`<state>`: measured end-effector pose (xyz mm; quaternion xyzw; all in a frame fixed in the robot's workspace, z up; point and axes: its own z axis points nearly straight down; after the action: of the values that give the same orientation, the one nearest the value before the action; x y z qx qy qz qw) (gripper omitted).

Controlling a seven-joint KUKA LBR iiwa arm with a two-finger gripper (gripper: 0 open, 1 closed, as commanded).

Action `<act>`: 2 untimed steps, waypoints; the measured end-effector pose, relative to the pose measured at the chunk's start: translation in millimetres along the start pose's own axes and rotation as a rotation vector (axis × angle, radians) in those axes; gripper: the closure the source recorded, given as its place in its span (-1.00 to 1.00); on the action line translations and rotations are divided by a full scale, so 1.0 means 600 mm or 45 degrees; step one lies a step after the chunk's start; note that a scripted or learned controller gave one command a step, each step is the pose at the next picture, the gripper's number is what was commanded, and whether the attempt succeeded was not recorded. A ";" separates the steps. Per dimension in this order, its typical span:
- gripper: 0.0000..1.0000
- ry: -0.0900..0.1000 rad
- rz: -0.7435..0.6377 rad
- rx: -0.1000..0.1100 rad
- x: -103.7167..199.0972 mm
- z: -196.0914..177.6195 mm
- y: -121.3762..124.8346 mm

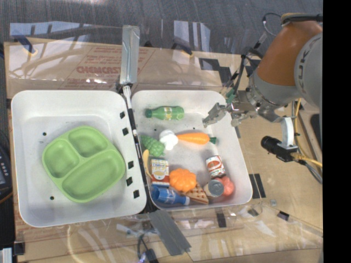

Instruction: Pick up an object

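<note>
While no single item is marked out for picking, the likely candidates all lie in the right bin: a green bottle on its side near the far wall, a carrot just beside a white-capped piece and a green leafy vegetable at mid-bin. Nearer the front sit a small carton, an orange pumpkin, a blue can, a waffle-like wedge, a red-labelled can and a grey can touching a red fruit. Over the bin's far right corner hangs the gripper, above the carrot's end, nothing visible in it; whether it is spread or closed I cannot tell. In the left bin rests a green divided plate
</note>
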<state>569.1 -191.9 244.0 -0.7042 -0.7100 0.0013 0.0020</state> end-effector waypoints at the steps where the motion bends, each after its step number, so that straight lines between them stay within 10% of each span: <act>1: -1.00 0.001 -0.128 0.004 -0.017 0.209 0.013; 2: -1.00 -0.003 -0.046 -0.011 -0.032 0.033 0.148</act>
<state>658.1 -210.2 223.8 -0.6912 -0.7226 -0.0008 -0.0019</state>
